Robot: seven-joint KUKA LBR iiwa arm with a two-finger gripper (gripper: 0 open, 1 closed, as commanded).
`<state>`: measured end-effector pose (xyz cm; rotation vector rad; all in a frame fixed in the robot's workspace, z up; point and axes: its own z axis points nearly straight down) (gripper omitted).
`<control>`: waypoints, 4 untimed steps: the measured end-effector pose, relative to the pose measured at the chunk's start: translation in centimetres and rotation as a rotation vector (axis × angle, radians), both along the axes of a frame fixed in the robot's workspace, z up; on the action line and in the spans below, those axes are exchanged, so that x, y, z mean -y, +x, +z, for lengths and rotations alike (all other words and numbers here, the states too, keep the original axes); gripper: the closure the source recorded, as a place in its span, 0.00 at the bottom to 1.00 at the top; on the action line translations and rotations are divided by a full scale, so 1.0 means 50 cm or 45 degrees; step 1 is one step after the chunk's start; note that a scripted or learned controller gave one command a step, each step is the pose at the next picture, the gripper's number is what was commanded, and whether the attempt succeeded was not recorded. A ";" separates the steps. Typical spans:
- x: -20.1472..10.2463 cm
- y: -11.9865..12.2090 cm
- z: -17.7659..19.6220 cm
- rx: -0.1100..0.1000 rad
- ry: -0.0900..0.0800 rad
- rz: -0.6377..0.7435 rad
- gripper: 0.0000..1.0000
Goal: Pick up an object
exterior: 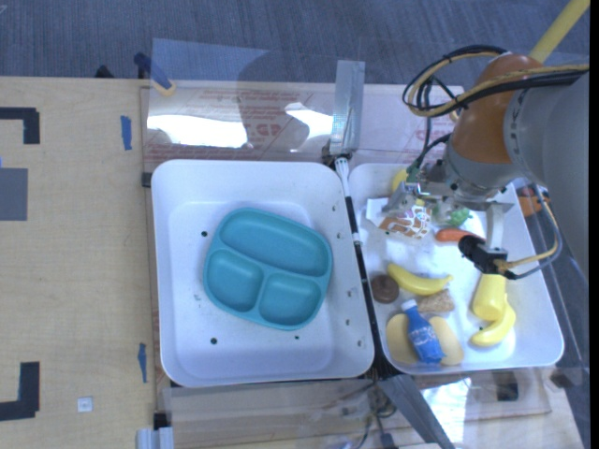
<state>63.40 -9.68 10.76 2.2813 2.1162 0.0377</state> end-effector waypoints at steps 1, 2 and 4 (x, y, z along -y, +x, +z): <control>-0.008 0.013 -0.002 -0.007 0.014 -0.210 0.00; -0.008 0.002 0.000 0.016 0.005 -0.140 0.00; -0.003 0.012 -0.001 0.005 0.008 -0.156 0.00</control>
